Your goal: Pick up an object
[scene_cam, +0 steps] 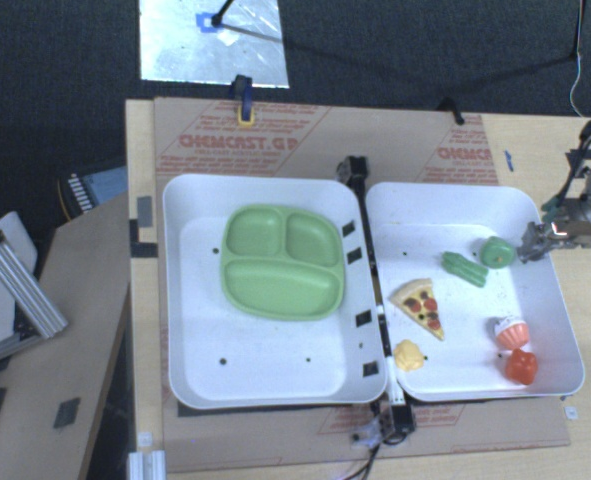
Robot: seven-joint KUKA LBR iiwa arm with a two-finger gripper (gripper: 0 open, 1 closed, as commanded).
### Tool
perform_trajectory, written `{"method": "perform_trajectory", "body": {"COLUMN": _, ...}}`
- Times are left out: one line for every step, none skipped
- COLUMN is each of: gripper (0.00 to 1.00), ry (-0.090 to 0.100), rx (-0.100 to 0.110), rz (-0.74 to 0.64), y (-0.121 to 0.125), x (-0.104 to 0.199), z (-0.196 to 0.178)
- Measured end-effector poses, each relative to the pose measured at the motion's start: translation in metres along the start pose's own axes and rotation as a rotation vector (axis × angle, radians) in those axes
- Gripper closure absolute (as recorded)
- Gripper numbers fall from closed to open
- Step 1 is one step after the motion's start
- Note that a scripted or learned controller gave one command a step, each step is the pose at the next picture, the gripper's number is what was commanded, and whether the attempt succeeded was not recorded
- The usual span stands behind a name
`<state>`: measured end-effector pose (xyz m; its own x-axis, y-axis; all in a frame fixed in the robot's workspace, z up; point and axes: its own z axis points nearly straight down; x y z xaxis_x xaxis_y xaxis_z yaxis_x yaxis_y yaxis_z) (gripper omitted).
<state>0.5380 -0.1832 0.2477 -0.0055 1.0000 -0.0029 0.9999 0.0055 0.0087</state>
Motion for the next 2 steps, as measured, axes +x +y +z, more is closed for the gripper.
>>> {"method": "perform_trajectory", "body": {"gripper": 1.00, "ry": 0.004, "rx": 0.006, "rz": -0.004, "y": 0.022, "x": 0.054, "z": 0.012}}
{"method": "perform_trajectory", "body": {"gripper": 1.00, "ry": 0.004, "rx": 0.006, "rz": -0.003, "y": 0.037, "x": 0.100, "z": 0.005}}
